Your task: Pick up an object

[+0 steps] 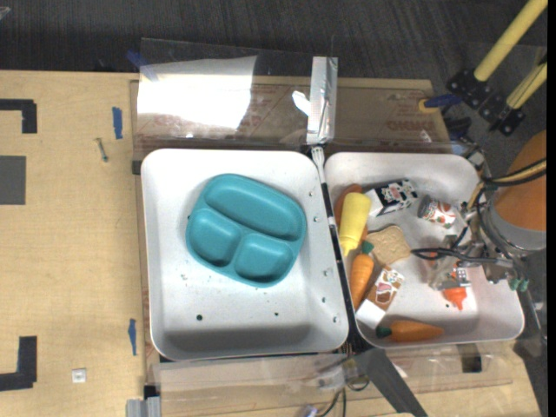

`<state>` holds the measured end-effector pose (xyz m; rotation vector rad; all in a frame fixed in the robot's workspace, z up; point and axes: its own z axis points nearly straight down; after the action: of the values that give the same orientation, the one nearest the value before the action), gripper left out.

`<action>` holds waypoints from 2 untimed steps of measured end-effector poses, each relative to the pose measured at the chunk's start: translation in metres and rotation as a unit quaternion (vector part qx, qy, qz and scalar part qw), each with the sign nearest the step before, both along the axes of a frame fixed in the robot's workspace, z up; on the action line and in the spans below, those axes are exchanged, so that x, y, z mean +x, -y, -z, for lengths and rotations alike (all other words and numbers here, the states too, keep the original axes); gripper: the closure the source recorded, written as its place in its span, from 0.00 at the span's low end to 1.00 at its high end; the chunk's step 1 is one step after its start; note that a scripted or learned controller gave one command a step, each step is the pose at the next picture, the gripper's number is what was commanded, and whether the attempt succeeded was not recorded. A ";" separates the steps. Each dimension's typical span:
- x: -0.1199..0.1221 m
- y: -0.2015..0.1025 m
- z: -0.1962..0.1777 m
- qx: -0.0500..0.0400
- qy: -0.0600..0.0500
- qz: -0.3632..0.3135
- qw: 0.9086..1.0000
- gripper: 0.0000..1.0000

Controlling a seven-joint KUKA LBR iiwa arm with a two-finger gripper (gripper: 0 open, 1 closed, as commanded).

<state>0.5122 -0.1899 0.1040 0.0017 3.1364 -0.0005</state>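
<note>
The right white bin [495,320] holds several toy foods: a yellow squash [353,220], a carrot [360,278] just below it, a second carrot [415,329] lying along the front wall, a tan bread slice [391,243] and a black-and-white item [395,194] near the back. My gripper [452,263] hangs low over the right half of this bin, reaching in from the right with dark cables around it. Right beneath it lies a small orange-and-white piece [458,295]. I cannot make out anything held in the gripper.
The left white bin [174,311] carries a teal divided plate [246,228]. A small printed packet [388,287] and a white block [369,314] sit near the carrots. A small can [437,211] lies at the back right. Yellow poles [512,29] stand at the top right.
</note>
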 end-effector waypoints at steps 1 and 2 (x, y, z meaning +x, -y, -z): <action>0.057 -0.013 -0.126 0.000 0.002 0.088 0.996 1.00; 0.110 -0.035 -0.150 0.001 0.001 0.150 0.989 1.00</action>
<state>0.6220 -0.1552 0.2544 0.4708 3.0999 0.0000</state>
